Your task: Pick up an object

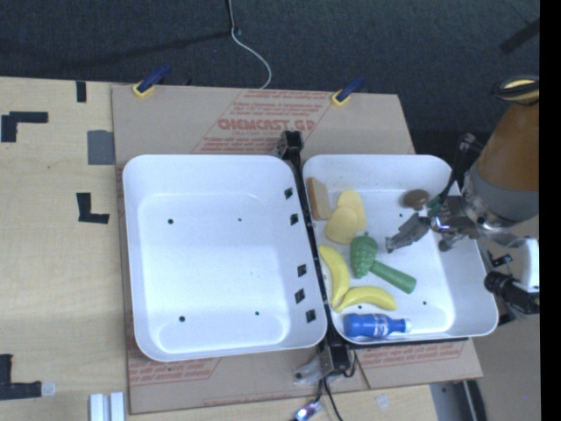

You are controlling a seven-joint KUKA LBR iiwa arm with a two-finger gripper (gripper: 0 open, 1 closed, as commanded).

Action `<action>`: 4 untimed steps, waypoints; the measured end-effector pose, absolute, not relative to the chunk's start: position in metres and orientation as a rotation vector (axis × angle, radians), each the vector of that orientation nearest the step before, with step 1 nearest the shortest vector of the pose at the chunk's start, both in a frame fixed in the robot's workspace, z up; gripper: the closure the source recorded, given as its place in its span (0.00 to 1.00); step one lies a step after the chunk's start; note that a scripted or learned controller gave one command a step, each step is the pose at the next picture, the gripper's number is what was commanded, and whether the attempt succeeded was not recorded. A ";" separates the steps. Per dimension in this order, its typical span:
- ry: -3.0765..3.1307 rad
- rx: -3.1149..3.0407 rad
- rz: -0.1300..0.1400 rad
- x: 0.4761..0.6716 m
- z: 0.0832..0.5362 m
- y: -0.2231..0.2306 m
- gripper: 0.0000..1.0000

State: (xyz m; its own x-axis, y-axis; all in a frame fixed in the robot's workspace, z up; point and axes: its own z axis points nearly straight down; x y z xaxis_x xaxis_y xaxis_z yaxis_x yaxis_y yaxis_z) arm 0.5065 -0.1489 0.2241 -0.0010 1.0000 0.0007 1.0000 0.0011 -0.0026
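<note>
Two shallow white bins side by side on a cardboard sheet (263,121) over the desk (53,235). Left bin (210,253) with bare floor, a few dark dots on it. Right bin (438,261) holding a cluster of toy food along its left half. Nearest the divider, a brown slice of bread (317,198), standing against the wall. Just beside it, two pale yellow pieces (347,217), overlapping. Below them, a green vegetable (377,266) with a bushy head and a long stalk pointing toward the lower right. Left of that, a yellow banana (335,272) lying along the divider, and a second banana (368,298) curved beneath the green stalk, close to touching it. At the front edge, a blue bottle (372,326) on its side, white cap to the right. Near the far right wall, a small brown lump (415,199), apart from the rest.

Grey arm with orange band (517,147) reaching in from the right, gripper (405,237) low over the right bin, just right of the green vegetable and not touching it. Jaws released, spread apart, nothing between them. Blue and yellow clips (349,90) on the far edge of the cardboard.
</note>
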 end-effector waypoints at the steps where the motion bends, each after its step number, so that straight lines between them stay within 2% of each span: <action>1: -2.220 -2.221 0.005 0.489 0.083 -0.156 0.00; 2: -2.221 -2.219 0.000 0.491 0.100 -0.155 1.00; 3: -2.229 -2.229 -0.003 0.528 0.196 -0.208 1.00; 4: -2.220 -2.203 0.006 0.504 0.086 -0.104 1.00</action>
